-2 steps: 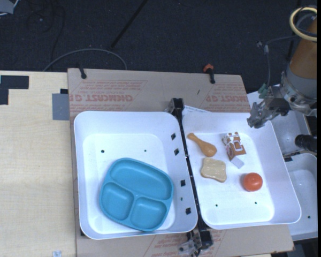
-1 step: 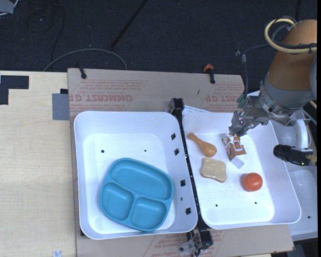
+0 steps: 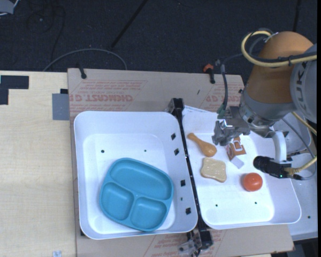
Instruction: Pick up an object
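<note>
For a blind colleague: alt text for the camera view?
The gripper hovers over the right bin, which holds a drumstick, toast, tomato and small box. A blue tray lies in the left bin.

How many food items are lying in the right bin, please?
3, possibly more: a drumstick near the divider, a bread slice just below it, and a tomato further right. A small brown-white thing by the gripper is unclear; the arm may hide others.

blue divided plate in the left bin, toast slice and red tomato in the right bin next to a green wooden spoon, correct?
Nearly. Camera view shows the wooden spoon is tan, not green. The blue divided plastic plate in the left bin, and the toast slice and red tomato in the right bin, are right.
</note>
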`<control>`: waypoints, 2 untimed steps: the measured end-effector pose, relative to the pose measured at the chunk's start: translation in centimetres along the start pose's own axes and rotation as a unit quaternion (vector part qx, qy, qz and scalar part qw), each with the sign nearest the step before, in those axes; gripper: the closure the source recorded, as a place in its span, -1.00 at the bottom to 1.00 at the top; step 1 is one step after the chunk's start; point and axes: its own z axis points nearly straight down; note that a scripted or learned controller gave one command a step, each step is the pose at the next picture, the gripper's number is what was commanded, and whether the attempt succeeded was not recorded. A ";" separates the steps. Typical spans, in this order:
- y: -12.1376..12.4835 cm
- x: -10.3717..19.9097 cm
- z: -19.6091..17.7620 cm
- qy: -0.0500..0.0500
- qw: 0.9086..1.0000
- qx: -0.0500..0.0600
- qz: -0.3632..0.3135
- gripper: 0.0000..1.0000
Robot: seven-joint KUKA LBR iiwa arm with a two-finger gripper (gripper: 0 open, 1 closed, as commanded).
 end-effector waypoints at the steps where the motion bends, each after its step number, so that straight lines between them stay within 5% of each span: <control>1: -2.4 5.3 0.6 0.000 1.000 0.000 0.000 1.00; 2: -4.3 10.5 1.7 0.000 1.000 0.000 0.000 1.00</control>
